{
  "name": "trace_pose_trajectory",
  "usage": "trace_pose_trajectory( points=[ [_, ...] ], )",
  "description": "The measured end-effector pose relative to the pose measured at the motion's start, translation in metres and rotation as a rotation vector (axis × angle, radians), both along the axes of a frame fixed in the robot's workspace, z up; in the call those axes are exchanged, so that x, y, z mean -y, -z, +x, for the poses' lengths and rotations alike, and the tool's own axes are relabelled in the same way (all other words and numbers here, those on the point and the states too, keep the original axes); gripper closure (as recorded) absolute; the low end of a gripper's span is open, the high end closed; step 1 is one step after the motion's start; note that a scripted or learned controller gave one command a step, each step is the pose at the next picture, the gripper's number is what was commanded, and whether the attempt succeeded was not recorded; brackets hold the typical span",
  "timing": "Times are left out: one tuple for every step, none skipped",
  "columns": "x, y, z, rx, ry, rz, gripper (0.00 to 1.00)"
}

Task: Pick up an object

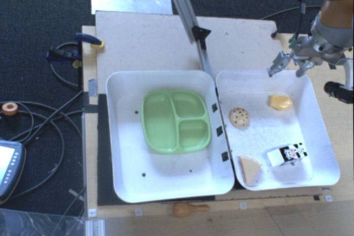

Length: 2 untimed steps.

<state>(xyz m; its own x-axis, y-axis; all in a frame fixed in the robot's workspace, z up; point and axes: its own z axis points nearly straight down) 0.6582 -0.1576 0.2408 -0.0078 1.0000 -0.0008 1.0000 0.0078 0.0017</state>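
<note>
Near edge: a small tan wooden pear-shaped piece (191, 209) lies on the bench just outside the left bin's near wall.
Left bin: the shallow white plastic left bin (124, 174) holds a pale green three-compartment plastic tray (176, 121), set slightly turned, roughly mid-bin.
Right bin: the shallow white plastic right bin (321, 135) holds four candidates for the pick.
Item 1: tan wedge-shaped toy slice (249, 169), near-left corner of the right bin.
Item 2: small white carton with black cow-patch print (286, 155), on its side, just right of the wedge, apart from it.
Item 3: round beige toy cookie with dark chips (239, 117), left side of the bin, mid-depth.
Item 4: yellow-orange lumpy toy piece (280, 102), far half of the bin, closest to the arm.
Gripper: two-finger gripper (291, 64) hangs over the far rim of the right bin, fingers spread apart, nothing between them.
Progress: judged not started on the grasp; all four items rest on the bin floor.
Left to do: descend over one item (the yellow-orange piece looks most likely), close, lift.
Risk: the rim sits close under the fingers.
</note>
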Motion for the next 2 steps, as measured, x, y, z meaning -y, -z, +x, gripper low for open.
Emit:
trace_pose_trajectory(
  points=[
    [0.0, 0.0, 0.0, 0.0, -0.001, -0.001, 0.0],
    [-0.002, 0.048, 0.009, -0.003, 0.0, 0.0, 0.0]
  ],
)
